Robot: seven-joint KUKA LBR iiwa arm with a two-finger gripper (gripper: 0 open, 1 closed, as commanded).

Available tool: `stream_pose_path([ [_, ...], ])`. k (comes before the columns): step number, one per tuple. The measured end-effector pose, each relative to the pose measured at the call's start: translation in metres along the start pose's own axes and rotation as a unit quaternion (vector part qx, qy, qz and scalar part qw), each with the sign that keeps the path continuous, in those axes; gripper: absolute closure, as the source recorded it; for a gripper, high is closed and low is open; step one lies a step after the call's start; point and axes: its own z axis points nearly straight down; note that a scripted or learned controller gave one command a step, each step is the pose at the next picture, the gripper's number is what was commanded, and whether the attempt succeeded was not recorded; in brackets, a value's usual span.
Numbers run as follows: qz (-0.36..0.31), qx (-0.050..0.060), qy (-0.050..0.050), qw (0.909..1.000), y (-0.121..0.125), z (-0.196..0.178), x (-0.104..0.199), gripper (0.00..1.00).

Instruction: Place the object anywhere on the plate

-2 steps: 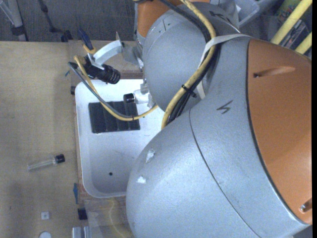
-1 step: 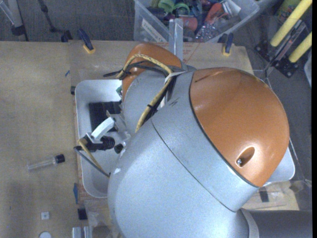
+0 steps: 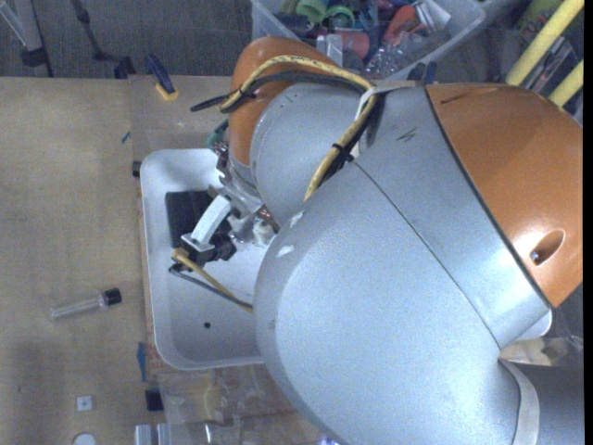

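Observation:
The grey arm with its orange band reaches in from the right and covers most of the view. Its wrist and gripper [image 3: 246,213] hang low over the left white bin [image 3: 159,185], and the arm's bulk hides the bin's right part. A flat black thing [image 3: 183,211] lies on the bin floor toward its far left, just left of the gripper. A tiny dark speck [image 3: 207,324] sits on the bin floor nearer the front.
On the wooden bench left of the bin lies a clear tube with a black cap [image 3: 85,303]. A blue clamp [image 3: 163,82] rests behind the bin. A clear box of mixed colourful items [image 3: 371,12] stands at the back.

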Motion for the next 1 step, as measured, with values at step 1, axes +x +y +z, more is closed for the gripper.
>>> stream_pose_path([
  [1, -0.372, -0.001, 0.001, 0.9281, 0.0269, 0.0026, 0.0298, 1.0],
])
